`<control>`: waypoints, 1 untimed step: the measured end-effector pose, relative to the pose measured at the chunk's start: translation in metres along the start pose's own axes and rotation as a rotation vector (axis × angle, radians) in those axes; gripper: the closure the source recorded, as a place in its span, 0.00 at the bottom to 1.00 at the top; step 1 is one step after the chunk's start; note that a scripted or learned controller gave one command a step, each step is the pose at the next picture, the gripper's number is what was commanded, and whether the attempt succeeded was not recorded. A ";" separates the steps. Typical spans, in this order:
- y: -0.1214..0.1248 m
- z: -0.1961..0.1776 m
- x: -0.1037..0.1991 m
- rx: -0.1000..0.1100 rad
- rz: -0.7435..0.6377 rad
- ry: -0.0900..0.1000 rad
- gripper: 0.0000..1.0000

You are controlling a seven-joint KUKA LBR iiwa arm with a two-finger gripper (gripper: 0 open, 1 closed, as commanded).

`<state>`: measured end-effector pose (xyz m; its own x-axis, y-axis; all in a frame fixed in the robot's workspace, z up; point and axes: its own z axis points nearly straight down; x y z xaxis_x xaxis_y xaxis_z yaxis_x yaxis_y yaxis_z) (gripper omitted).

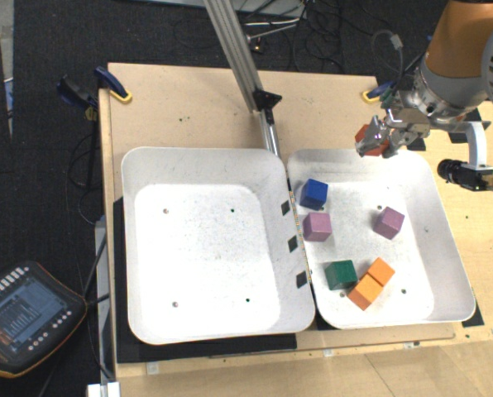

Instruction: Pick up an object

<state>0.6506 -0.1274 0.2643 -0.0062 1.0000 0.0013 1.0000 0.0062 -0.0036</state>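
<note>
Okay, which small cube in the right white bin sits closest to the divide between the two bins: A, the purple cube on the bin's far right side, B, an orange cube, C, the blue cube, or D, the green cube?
C: the small blue cube lies nearest the inner edge of the right white bin.

Teach pendant [19,317] at lower left, blue clamp [79,92], black cables [313,23]

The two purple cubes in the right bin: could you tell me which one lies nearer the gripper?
The purple cube on the right, lying alone. The other purple cube lies just below the blue cube, farther from the gripper.
</note>
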 end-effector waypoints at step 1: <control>-0.016 0.016 0.053 0.000 -0.001 0.000 1.00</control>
<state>0.6341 -0.0739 0.2487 -0.0073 1.0000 0.0018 1.0000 0.0073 -0.0037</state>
